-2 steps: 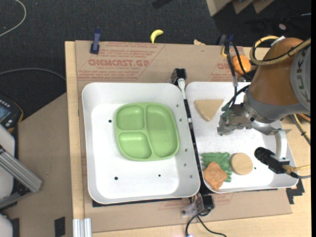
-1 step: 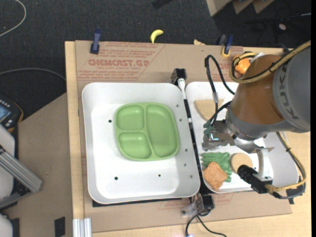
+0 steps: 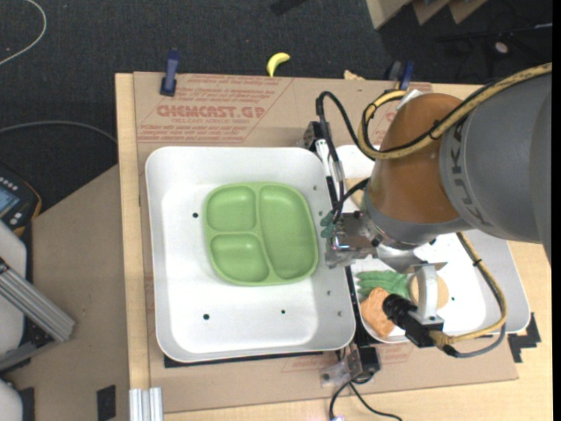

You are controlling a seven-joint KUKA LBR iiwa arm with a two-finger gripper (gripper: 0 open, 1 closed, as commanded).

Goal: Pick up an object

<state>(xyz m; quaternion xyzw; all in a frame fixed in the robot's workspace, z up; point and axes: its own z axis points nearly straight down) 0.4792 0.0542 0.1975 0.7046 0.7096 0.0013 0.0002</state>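
A green divided plate (image 3: 261, 233) lies flat in the middle of the left white bin (image 3: 175, 314). In the right bin (image 3: 491, 296), an orange rounded object (image 3: 375, 310) and a green leafy-looking object (image 3: 384, 281) sit at the near left corner, partly covered by the arm. My gripper (image 3: 340, 238) hangs over the wall between the two bins, just right of the plate's edge and above the green object. The wrist hides most of it. Nothing is visible between its parts.
The grey arm with its orange band (image 3: 412, 174) covers most of the right bin. Black cables (image 3: 331, 152) loop over the divider. Blue clamps (image 3: 169, 73) hold the cardboard-covered bench (image 3: 210, 108) at the back. A small yellow object (image 3: 278, 60) lies beyond the bench.
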